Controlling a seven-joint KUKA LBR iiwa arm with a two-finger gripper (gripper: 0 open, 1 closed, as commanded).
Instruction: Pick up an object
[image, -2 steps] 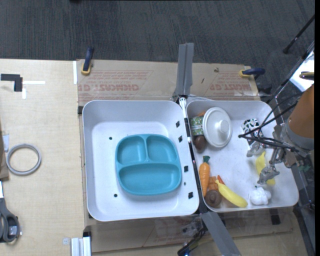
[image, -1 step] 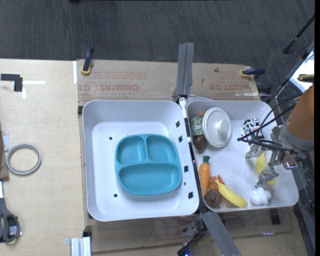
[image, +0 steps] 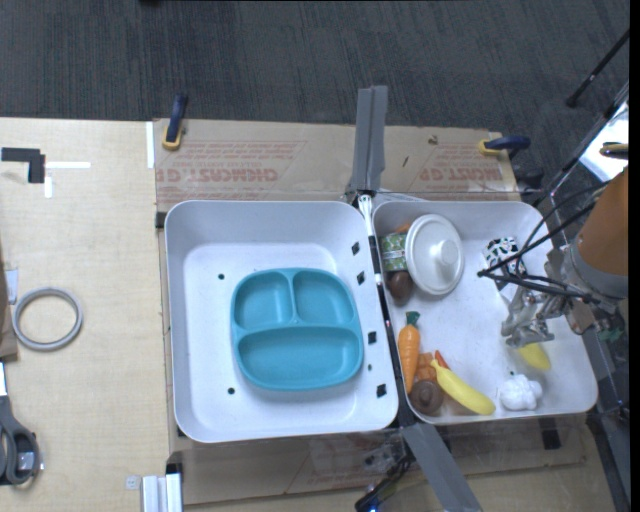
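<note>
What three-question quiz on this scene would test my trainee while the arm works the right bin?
1. True or false: the blue divided plate lies in the left bin.
2. Which toy lies closest to the tool: A) carrot, B) small yellow piece, C) white lid?
3. Fill in: the banana lies beside the ___, near the right bin's front edge.

Key: 1 true; 2 B; 3 carrot.
</note>
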